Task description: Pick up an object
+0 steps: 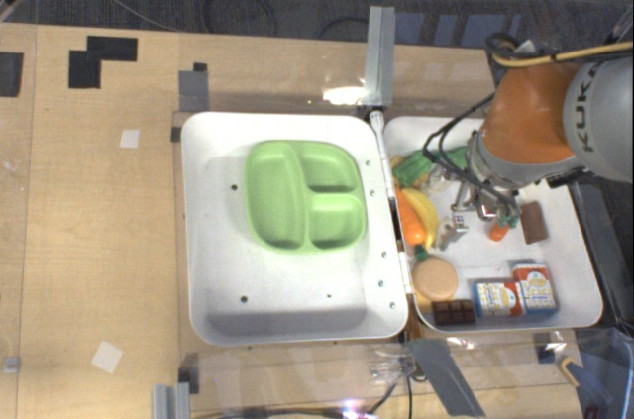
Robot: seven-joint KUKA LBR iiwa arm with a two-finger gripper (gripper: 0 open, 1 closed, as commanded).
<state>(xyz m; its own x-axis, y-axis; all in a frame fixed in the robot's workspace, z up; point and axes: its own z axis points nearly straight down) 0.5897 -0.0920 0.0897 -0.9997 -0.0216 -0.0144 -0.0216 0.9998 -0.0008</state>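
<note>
My gripper (475, 212) hangs over the middle of the right bin (580, 303), below the orange wrist band (530, 115). Its fingers stand apart with only bare bin floor between them, so it is open. To its left lie a yellow banana (418, 206), an orange fruit (414, 231) and a green item (413, 168). A small orange-red piece (500, 230) lies just right of the gripper, next to a brown bar (534, 222).
Along the right bin's front sit a round tan disc (435, 279), a dark chocolate block (454, 312) and two small printed boxes (515, 293). The left bin (213, 239) holds a green divided plate (303, 195). Black cables loop beside the wrist.
</note>
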